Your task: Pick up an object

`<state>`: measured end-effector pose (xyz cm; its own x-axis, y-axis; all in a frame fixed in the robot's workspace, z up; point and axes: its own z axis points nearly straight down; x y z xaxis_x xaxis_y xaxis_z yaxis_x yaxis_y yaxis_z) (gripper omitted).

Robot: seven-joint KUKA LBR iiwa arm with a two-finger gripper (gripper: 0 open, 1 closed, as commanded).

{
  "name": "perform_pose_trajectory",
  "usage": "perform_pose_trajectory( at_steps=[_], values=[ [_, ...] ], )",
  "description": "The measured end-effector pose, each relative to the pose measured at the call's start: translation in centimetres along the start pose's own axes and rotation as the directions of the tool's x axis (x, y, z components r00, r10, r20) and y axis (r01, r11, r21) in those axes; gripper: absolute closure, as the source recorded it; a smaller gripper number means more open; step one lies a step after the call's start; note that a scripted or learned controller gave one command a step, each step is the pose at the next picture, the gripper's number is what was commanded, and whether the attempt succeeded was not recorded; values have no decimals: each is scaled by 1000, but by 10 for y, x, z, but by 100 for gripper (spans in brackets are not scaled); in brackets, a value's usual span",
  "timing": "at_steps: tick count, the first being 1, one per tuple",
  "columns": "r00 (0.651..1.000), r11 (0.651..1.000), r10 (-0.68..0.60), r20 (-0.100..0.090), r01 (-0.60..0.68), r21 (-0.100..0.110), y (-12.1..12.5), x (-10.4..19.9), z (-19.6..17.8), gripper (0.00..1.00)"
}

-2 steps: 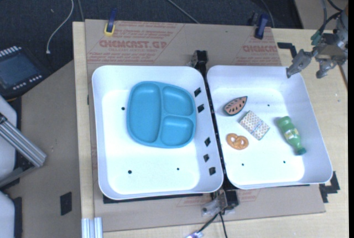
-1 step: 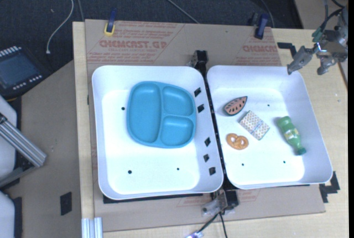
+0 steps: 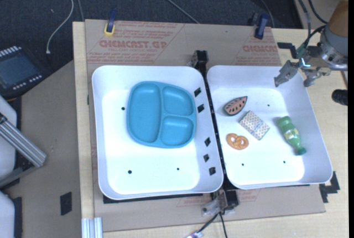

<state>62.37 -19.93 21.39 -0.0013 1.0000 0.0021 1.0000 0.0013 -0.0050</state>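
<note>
From my feed: gripper (image 3: 296,74) sits over the upper right corner of the right bin (image 3: 315,175), up near the bin's back rim. Fingers (image 3: 283,77) are spread wide apart, nothing between them, so it holds nothing. The arm comes in from the right edge, and I can see cabling bundled around the wrist. Candidate objects are all lying on the right bin floor, well apart from the gripper: a brown leaf-shaped piece (image 3: 235,105) nearest the divider, a small patterned box (image 3: 254,124) just below and right of it, tilted diagonally, a pretzel (image 3: 237,141) just below-left of the box, and a green bottle (image 3: 291,134) lying on its side toward the right wall, its cap end pointing down-right. Leaf and box look very close, and I can't tell if they touch. Pretzel and bottle each sit clear of the others. The left bin (image 3: 110,176) has a blue divided plate (image 3: 161,114) lying flat in its upper middle, three compartments, nothing in them that I can see. Both bins sit on a cardboard sheet (image 3: 166,37) held by blue clamps (image 3: 111,22) at the back edge.
</note>
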Motion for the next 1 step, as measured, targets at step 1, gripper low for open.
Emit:
perform_pose_trajectory(
  at_steps=[1],
  values=[
    [1000, 1000, 1, 0, -1, 1, -4, 0, 43, 0]
  ],
)
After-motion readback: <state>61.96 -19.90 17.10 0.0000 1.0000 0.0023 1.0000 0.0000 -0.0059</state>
